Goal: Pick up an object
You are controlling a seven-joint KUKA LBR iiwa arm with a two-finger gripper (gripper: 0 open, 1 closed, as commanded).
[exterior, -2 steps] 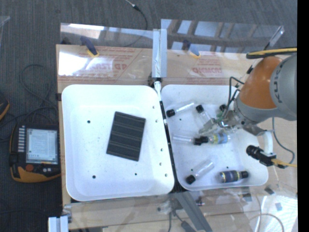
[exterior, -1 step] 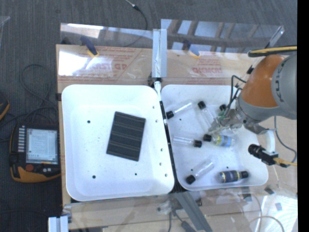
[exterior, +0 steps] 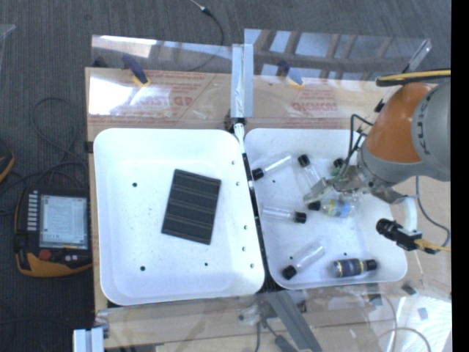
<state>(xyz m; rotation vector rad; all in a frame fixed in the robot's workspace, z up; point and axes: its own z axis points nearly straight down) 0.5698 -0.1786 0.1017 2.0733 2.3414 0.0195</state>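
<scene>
Hanging low in right bin (exterior: 396, 270), claw (exterior: 331, 193) just above small vials (exterior: 337, 209); spread or pinched, cannot tell. Nothing lifted yet; grasp and raise left.

A: Left bin (exterior: 110, 196): one flat slab (exterior: 191, 206) lying near its middle; handheld pendant (exterior: 53, 231) on the floor left of the bench.

B: Right bin (exterior: 275, 141): vials scattered; one (exterior: 267, 166) at far left, one (exterior: 284, 214) mid-left, one (exterior: 302, 259) near front; bottle (exterior: 352, 268) at front right; gripper (exterior: 335, 191) over the bin's right-centre, above another vial (exterior: 308, 169).
</scene>
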